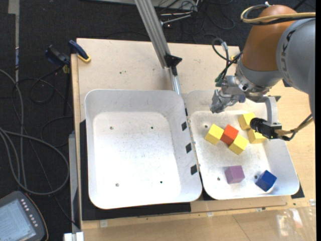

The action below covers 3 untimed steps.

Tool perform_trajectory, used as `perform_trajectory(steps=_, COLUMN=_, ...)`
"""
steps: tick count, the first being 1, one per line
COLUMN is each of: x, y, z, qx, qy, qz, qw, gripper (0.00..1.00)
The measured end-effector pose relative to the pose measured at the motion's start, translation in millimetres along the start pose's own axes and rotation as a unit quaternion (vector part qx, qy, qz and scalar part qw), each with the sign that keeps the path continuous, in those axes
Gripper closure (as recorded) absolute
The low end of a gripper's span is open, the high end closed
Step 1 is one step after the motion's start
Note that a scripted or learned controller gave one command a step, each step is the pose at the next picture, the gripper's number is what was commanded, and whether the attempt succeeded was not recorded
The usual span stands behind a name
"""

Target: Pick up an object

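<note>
The right bin [281,169] holds several small blocks. A yellow block [214,133], an orange block [230,134] and another yellow block [238,144] lie in a cluster near its middle. Two more yellow blocks [246,121] sit at the back right, partly behind a black fitting [266,128]. A purple block [234,174] and a blue block [266,180] rest near the front. My gripper [219,104] hangs over the bin's far left corner, above and behind the cluster, with nothing visible between its fingers.
The left bin [133,144] lies beside the right one, separated by a ridge with black clips [188,147]. A slanted metal pole [153,24] rises behind the bins. A blue and yellow clamp [77,49] sits at the bench's back left corner.
</note>
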State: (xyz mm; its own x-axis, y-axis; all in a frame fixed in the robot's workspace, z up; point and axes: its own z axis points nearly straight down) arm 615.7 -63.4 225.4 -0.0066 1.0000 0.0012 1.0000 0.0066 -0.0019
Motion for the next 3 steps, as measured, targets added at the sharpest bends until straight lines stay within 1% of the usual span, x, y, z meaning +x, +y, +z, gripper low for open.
perform_trajectory(steps=1, x=43.8, y=-23.1, z=-11.7, qx=-0.001, qy=0.0, qz=-0.001, qw=1.0, gripper=1.0)
perform_trajectory(steps=2, x=91.0, y=-46.7, z=-0.1, qx=0.001, qy=0.0, qz=-0.001, qw=1.0, gripper=1.0)
perform_trajectory(steps=3, x=140.1, y=-62.5, z=-0.4, qx=0.0, qy=0.0, qz=-0.001, qw=1.0, gripper=1.0)
